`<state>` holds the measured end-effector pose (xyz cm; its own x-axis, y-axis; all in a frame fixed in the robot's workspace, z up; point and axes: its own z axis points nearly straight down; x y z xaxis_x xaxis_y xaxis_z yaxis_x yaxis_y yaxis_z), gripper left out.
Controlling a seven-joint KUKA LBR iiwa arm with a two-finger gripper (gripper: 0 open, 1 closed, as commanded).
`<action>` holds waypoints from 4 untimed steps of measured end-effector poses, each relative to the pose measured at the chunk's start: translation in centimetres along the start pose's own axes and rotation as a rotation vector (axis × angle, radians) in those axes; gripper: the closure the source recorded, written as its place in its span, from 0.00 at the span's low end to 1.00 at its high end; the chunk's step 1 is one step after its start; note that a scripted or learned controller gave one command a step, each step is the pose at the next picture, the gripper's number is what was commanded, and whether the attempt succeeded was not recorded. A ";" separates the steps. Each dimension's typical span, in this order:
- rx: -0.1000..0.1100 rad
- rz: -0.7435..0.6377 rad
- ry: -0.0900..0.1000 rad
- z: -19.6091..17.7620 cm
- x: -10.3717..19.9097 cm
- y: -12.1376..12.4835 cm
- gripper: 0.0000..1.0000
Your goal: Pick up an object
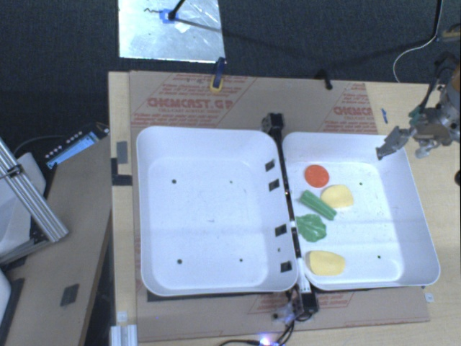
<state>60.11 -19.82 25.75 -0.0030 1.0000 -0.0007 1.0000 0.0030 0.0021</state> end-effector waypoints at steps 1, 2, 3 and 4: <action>-0.004 -0.004 -0.001 -1.1 0.0 0.1 1.00; -0.011 -0.018 0.006 -8.8 15.6 3.1 1.00; -0.012 -0.002 -0.002 -18.1 12.5 5.6 1.00; -0.013 0.007 -0.005 -28.5 6.2 3.5 1.00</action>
